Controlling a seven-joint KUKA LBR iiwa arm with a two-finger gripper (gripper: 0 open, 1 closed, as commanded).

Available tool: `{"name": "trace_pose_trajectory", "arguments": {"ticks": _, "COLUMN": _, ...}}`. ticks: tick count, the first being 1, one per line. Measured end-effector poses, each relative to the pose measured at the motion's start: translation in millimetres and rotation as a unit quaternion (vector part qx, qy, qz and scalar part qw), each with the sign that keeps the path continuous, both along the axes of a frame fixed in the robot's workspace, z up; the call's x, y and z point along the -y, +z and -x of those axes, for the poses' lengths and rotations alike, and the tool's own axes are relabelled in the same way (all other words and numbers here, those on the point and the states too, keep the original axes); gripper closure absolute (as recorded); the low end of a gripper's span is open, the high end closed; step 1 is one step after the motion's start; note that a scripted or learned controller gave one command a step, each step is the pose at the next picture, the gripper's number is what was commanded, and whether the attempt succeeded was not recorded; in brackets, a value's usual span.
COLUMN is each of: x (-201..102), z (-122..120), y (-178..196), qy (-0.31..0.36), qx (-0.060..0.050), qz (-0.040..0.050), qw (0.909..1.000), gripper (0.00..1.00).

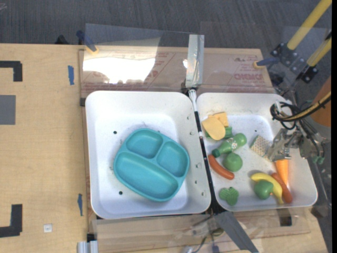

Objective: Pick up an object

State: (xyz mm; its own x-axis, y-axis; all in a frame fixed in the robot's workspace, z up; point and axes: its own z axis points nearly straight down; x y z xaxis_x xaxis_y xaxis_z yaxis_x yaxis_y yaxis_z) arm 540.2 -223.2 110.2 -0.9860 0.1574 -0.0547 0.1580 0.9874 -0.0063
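My gripper (279,151) hangs low over the right side of the right bin (247,107), just above the top end of an orange carrot (283,174). Nothing shows held in it. A speckled beige piece (258,145) lies just left of the gripper. A yellow banana (269,181) and a green pepper (261,190) lie beside the carrot. Farther left are a yellow wedge (215,125), a green cucumber-like toy (230,143), a green ball (233,162), a red sausage (221,167) and a green broccoli (229,195).
The left bin (102,115) holds a teal divided plate (152,164). A clear sheet and a metal post (194,62) stand behind the bins. Black cables (287,112) loop off the wrist over the right bin's far right corner.
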Motion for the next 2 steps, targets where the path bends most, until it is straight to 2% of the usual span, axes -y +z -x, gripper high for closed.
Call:
{"name": "trace_pose_trajectory", "arguments": {"ticks": 1, "x": 0, "z": 1, "y": -1, "qy": 0.0, "qx": -0.001, "qz": -0.0006, "qw": 1.0, "gripper": 0.0}}
{"name": "trace_pose_trajectory", "arguments": {"ticks": 2, "x": 1, "z": 11, "y": -10, "qy": 0.0, "qx": -0.004, "qz": -0.0009, "qw": 1.0, "gripper": 0.0}}
